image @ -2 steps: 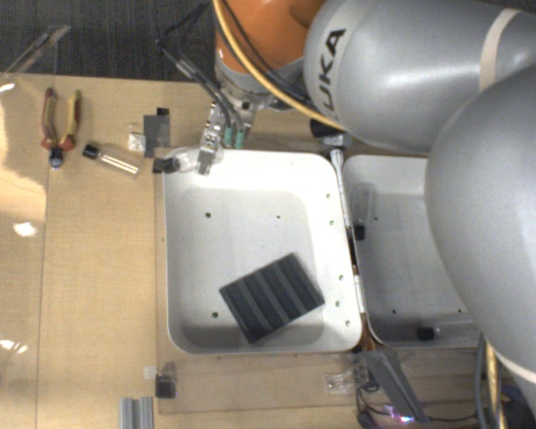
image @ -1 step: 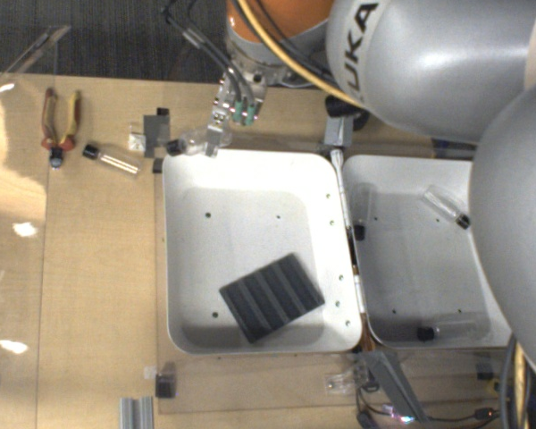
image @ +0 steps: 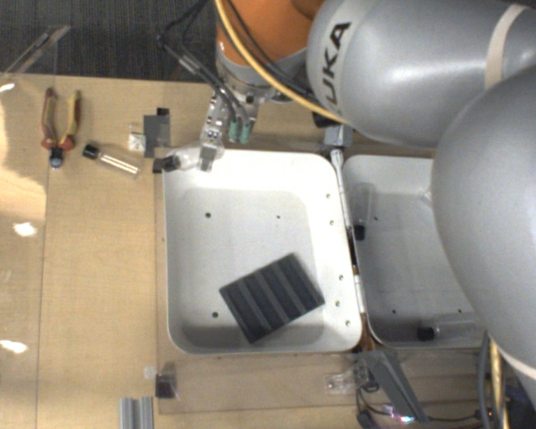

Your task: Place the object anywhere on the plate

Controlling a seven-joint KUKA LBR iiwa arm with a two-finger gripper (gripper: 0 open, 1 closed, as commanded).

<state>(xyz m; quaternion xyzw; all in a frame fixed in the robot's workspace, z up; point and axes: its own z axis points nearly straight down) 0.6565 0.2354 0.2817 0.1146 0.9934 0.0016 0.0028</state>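
Object (image: 272,298): dark ribbed block, lying flat and askew in the left bin's near half.
Left bin (image: 183,239): white, shallow.
Gripper (image: 216,146): above the left bin's far-left corner, well apart from the object; cannot tell how its fingers stand.
Pliers (image: 60,125): on the bench, left of the left bin.

Much of the right bin (image: 402,239) is covered by the grey arm (image: 447,79), and its right side is hidden entirely. The arm itself is cut off by the top and right edges. The gripper (image: 216,141) is seen small and from above near the left bin's far corner; the state of its fingers cannot be told. A small dark item (image: 426,332) at the right bin's near wall is too small to be identified. The cables (image: 384,400) at the bottom edge are cut off.
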